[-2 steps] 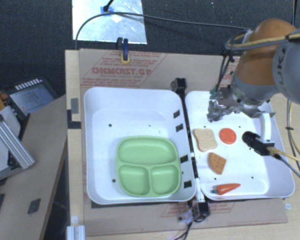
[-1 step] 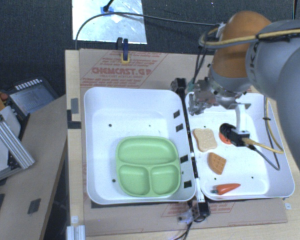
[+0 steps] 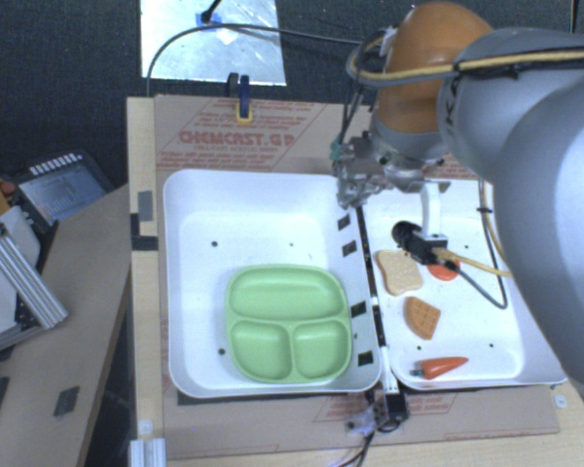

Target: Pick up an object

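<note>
In the right bin (image 3: 496, 329) lie a pale slice of toast (image 3: 400, 272), an orange-brown waffle piece (image 3: 421, 316), an orange carrot (image 3: 440, 366) near the front wall, and a small red piece (image 3: 445, 271) partly covered. My gripper (image 3: 352, 195) hangs under the orange wrist band, over the back end of the divider between the two bins. It is well behind the toast and above the bin floor. Nothing shows in its grasp.
A green three-compartment plate (image 3: 287, 321) lies in the front half of the left bin (image 3: 204, 212). The grey arm covers the right bin's far right side. A yellow cable crosses the right bin floor. Cardboard lies under both bins.
</note>
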You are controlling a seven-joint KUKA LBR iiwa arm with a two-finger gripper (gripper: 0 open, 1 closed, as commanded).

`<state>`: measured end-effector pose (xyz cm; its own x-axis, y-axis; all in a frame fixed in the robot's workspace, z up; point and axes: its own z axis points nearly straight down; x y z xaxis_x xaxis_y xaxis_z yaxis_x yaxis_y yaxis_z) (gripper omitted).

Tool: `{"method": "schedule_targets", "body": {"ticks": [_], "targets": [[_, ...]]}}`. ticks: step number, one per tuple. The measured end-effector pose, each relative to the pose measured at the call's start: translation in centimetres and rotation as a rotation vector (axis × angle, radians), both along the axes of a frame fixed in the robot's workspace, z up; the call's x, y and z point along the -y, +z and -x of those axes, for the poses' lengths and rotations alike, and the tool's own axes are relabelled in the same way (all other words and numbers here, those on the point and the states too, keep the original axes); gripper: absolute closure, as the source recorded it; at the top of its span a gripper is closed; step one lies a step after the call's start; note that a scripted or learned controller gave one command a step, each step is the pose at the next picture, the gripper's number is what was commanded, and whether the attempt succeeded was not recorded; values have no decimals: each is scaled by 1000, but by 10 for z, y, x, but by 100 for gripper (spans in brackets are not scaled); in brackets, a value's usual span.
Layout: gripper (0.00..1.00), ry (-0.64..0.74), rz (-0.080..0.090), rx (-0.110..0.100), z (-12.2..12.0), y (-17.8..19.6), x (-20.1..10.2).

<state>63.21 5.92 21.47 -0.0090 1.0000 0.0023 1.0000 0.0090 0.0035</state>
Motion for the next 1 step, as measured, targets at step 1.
{"method": "schedule_targets", "body": {"ticks": [1], "targets": [[100, -1, 0, 0, -20, 4, -41]]}}
